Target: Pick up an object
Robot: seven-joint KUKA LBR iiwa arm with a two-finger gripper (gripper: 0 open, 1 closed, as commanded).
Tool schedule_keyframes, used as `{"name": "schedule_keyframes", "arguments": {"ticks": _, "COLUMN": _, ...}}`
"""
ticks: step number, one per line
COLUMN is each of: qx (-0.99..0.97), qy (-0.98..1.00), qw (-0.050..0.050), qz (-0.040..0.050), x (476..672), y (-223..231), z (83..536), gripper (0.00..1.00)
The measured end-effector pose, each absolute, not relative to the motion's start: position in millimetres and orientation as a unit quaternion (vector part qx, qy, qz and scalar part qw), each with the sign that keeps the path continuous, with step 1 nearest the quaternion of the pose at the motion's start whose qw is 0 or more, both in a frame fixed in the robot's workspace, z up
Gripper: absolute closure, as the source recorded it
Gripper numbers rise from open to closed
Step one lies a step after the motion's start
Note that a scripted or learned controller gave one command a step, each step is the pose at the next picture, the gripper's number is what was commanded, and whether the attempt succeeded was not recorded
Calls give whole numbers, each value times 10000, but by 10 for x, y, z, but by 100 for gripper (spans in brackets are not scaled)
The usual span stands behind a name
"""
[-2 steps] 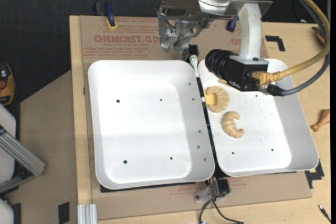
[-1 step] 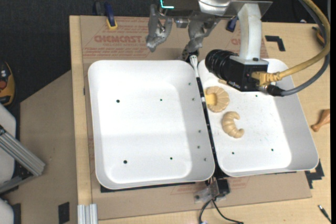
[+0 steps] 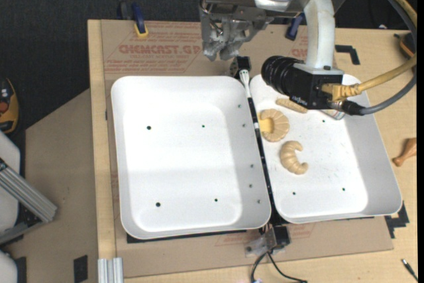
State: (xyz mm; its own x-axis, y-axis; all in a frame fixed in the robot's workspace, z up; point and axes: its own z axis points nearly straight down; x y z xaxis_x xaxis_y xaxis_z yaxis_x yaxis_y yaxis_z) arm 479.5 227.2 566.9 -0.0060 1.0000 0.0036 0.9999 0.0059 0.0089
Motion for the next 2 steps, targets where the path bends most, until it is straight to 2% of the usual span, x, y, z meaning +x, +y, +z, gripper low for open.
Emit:
{"name": "schedule_keyframes", "arguments": {"ticks": 1, "qx": 7076, "qy": 7066, "qw": -32, "qz": -90, "x": 4767, "y": 2236, "z": 2944, "gripper": 100}}
{"name": "schedule_keyframes", "arguments": {"ticks": 2, "qx": 7066, "qy": 7075, "qw": 38, "qz": 102, "x": 4935, "y": 2242, "z": 5257, "gripper": 100}}
